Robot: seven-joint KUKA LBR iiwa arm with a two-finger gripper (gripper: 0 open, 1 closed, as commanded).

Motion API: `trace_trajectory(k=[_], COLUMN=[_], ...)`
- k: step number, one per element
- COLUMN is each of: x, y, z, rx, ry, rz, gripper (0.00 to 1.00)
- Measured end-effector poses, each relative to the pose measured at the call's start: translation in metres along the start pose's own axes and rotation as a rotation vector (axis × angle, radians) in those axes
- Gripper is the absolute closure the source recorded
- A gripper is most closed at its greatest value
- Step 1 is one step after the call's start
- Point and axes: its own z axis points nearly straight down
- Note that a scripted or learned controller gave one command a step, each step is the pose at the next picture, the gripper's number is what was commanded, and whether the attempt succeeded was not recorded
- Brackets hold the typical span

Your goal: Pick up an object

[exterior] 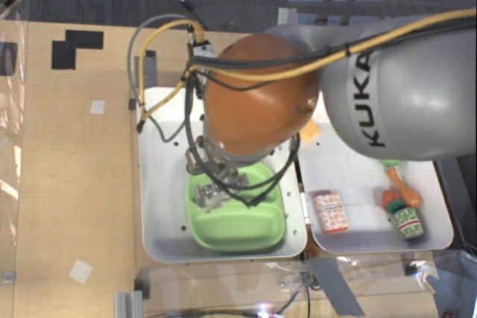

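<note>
Plainly, the gripper (211,194), its opening impossible to judge, hangs over the green tray (240,223) at six o'clock in the left bin (160,182), and may slip off that smooth shallow rim.

The wooden table (67,182) is carrying two white bins, the left bin (160,182) touching the right bin (440,231)

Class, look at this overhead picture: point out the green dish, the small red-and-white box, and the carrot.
green dish (246,227), camera view, on its bare inner floor near the front rim.
red-and-white box (329,212), camera view, middle of its top face.
carrot (402,188), camera view, on its orange body.
</note>
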Motion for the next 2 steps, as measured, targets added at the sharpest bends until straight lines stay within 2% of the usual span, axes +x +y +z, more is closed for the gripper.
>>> trace_trajectory(k=[1,2], x=[0.010,-0.006], y=[0.003,-0.016], z=[0.004,0.011], rx=[-0.003,-0.003], ry=[0.000,-0.001], rz=[-0.510,-0.175], gripper=[1.00,1.00])
